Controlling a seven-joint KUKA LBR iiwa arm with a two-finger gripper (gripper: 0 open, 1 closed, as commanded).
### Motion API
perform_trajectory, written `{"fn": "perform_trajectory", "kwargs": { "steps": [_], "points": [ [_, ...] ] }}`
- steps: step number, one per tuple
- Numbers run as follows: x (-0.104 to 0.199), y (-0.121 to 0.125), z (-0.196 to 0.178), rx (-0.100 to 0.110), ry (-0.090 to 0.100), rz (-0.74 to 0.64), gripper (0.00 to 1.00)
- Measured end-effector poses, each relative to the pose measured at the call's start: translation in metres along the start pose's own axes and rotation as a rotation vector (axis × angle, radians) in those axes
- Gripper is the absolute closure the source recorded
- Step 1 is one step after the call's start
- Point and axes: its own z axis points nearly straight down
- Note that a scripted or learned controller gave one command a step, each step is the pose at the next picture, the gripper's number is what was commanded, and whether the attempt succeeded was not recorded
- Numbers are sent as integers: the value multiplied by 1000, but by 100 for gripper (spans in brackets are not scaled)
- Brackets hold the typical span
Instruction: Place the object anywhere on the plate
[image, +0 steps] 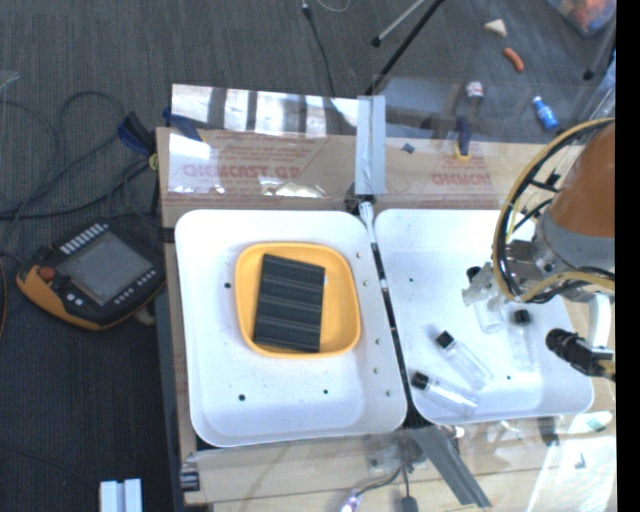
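A yellow plate (298, 298) sits in the left white bin (290, 410). A black ridged rectangular block (290, 302) lies flat on the plate, near its middle and slightly tilted. The gripper (487, 298) hangs over the right white bin (420, 250), near that bin's right half and far from the plate. Below the gripper's left side lie two clear vials with black caps, one (458, 356) in the bin's middle and one (440, 390) near the front rim. I see nothing held in the gripper.
The grey arm with its orange band (600, 180) and looped cables fills the right edge. A third small black-capped vial (520, 330) lies under the wrist. Cardboard (270, 170) borders the bins at the back. A teach pendant (95, 275) lies on the floor at left.
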Motion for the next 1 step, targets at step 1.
{"fn": "perform_trajectory", "kwargs": {
  "steps": [1],
  "points": [
    [0, 0, 0, 0, 0, 0, 0]
  ]
}}
